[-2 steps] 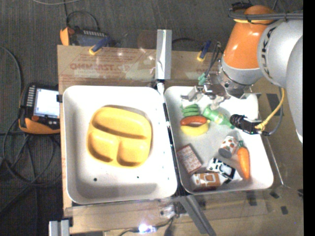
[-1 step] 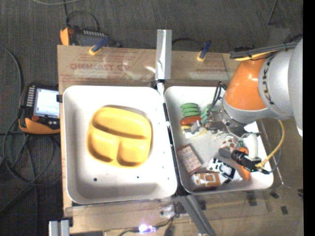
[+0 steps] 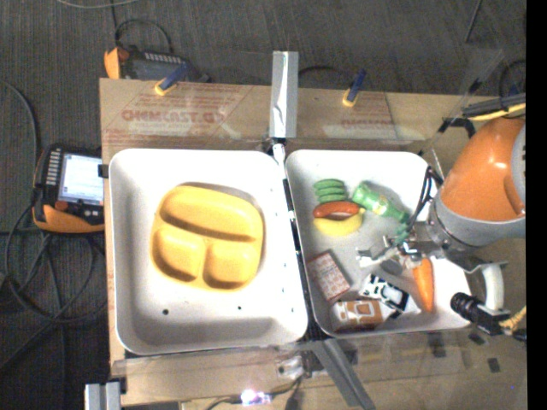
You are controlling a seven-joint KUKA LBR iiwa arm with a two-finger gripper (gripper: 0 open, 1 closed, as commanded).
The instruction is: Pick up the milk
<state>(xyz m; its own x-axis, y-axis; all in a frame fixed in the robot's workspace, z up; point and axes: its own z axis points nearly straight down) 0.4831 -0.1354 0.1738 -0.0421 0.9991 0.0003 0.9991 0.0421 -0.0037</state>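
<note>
- Dark grey ribbed floor all round, with loose cables trailing across it.
- On the floor at the left, an orange-cased handset with a lit screen.
- Brown bench board with faint red print, pinned at the far edge by two blue clamps; upright metal post between them.
- Two white bins side by side on the board: left bin with a yellow divided tray in its middle, right bin crowded with small goods.
- In the right bin's far half: green ridged piece, toy hot dog just in front of it, green bottle tilted beside both.
- In its near half: reddish packet, brown box, and the milk, a black-and-white carton lying on its side between the brown box and an orange carrot.
- Gripper just behind the milk in this view, near the carrot's top; contact with either not clear.
- Hard to read: tangled metal parts at the gripper, so cannot tell whether released or clenched.
- Grey-and-orange arm cut off at the right, covering the right bin's far right corner.
</note>
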